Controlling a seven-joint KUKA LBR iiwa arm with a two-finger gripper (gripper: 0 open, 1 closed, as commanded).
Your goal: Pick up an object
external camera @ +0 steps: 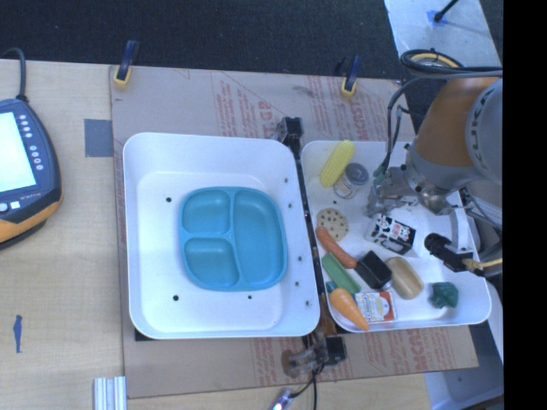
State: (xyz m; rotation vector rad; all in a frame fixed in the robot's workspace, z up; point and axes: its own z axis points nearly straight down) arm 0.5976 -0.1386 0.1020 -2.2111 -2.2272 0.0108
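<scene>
Overhead — gripper (382, 202) above right bin (466, 314)

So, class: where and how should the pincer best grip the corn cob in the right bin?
Probably across the corn cob's middle, coming from above. It lies flat and slantwise near the right bin's far-left corner, long and narrow, so the fingers should close across its width, clear of the small jar beside it.

A handheld control pendant (21, 173) with a lit screen lay at the bench's left edge, near a grey tape patch (97, 137). Two blue-handled clamps (125, 64) pinned the cardboard sheet (231, 101) along its far edge — one at the left corner, the other further right. By the sheet's near left corner sat a small ribbed metal piece (109, 392).
</scene>
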